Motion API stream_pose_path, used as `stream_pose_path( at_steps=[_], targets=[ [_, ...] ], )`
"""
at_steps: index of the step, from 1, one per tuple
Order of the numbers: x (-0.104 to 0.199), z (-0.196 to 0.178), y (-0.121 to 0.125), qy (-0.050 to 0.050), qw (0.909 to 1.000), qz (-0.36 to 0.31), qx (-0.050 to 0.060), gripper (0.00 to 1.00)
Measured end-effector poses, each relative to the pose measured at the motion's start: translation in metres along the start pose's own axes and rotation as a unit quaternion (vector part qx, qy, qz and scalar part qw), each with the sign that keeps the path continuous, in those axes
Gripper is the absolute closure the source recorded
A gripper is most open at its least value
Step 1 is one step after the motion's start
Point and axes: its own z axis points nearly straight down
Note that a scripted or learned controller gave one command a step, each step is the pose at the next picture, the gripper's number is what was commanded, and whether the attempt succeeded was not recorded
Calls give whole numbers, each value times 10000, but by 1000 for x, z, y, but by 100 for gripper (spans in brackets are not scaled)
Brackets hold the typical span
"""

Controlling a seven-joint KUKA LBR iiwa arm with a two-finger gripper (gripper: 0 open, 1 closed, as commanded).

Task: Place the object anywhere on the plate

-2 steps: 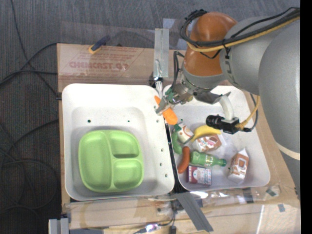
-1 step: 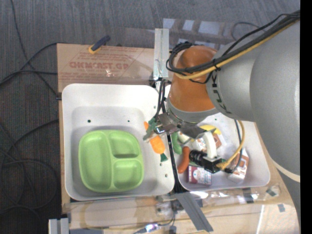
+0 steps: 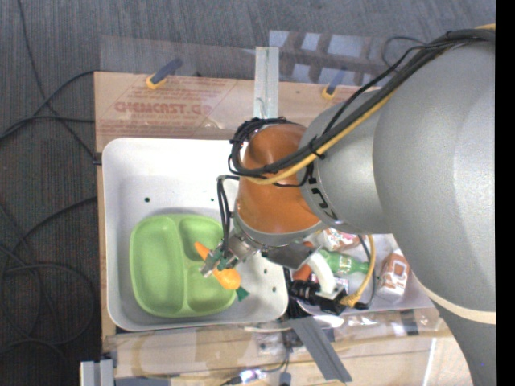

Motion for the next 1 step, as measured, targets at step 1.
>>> stream_pose_path(
  at_steps=[1],
  targets=[
    [0, 0, 0, 2, 10000, 4, 1, 0]
  ],
)
